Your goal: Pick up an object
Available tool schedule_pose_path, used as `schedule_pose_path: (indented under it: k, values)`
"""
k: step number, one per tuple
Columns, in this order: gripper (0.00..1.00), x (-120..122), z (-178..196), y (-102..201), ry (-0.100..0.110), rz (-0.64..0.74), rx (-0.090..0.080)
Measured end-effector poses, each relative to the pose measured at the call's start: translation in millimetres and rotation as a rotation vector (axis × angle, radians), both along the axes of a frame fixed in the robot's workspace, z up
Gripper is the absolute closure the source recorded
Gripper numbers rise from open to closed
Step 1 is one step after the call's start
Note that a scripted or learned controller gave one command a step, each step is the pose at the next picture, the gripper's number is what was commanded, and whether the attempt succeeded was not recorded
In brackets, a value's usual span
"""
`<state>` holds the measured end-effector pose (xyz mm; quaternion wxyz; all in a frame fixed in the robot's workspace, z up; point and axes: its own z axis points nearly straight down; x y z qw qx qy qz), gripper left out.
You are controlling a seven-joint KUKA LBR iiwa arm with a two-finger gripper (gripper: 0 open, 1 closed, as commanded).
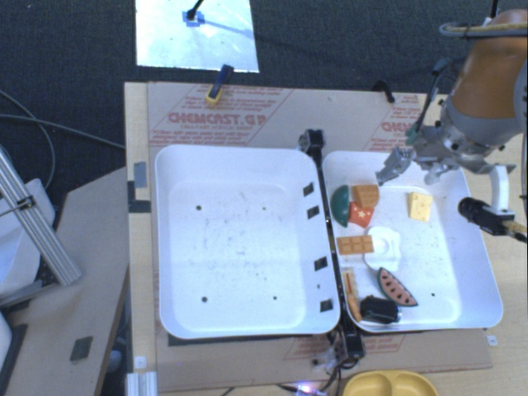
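toys are gathered in the right bin (474, 295), gripper (412, 165) poised above its far edge.
cheese (419, 205) lies just beside the gripper; the jaws are seen spread, nothing between them. the left bin (239, 238) is set alongside.

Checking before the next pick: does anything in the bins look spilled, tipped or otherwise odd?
Nothing stands out. The toy foods, among them the yellow cheese wedge and watermelon slice, lie loose inside the right bin, none over its rim.
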<state>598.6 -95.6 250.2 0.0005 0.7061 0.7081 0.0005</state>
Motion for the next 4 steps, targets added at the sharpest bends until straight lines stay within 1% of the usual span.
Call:
schedule_pose_path:
  k: [1, 2, 3, 4]
  values:
    - [0.00, 38, -70, 50, 0.003, 0.006, 0.002]
    - [0.00, 33, -149, 10, 0.005, -0.005, 0.000]
    - [0.00, 20, -166, 0, 0.002, -0.002, 0.000]
    - [1.00, 22, -153, 0, -0.001, -0.001, 0.000]
